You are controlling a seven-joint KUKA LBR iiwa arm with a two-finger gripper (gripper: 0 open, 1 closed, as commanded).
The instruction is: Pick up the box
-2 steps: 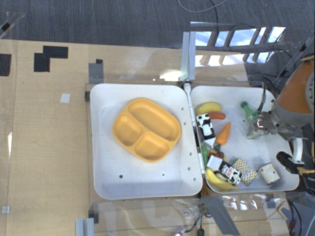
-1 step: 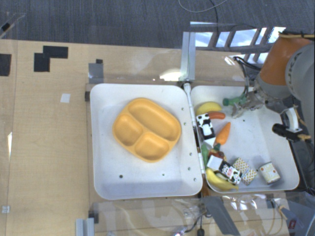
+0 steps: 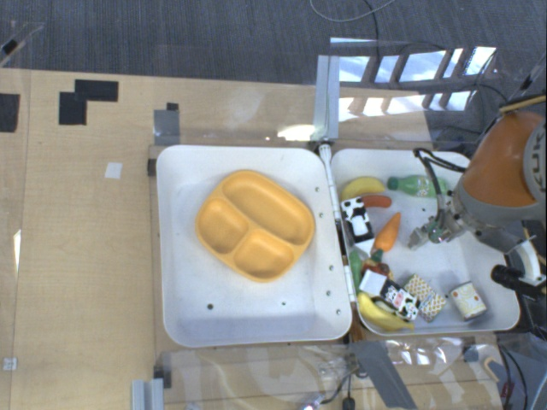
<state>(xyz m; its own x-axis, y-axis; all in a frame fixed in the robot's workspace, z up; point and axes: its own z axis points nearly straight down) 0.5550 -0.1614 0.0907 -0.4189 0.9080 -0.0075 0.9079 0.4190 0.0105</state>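
Observation:
The right bin [image 3: 491, 229] holds several small boxes. A black-and-white cow-patterned box [image 3: 359, 219] stands by its left wall. Near the front edge lie a checkered box [image 3: 425, 295], a dark box with red marks [image 3: 397, 298] and a small beige carton [image 3: 467, 300]. My gripper [image 3: 430, 233] hangs over bare bin floor in the middle of this bin, right of the carrot [image 3: 387, 231] and above the checkered box in the image. Nothing shows between its tips.
A yellow divided plate [image 3: 255, 225] lies in the left bin [image 3: 184, 306]. In the right bin there are also a banana [image 3: 363, 185], a green bottle [image 3: 419, 184], a red sausage-like piece [image 3: 376, 201] and a second banana [image 3: 380, 316]. The arm's orange band [image 3: 504, 165] looms over the right side.

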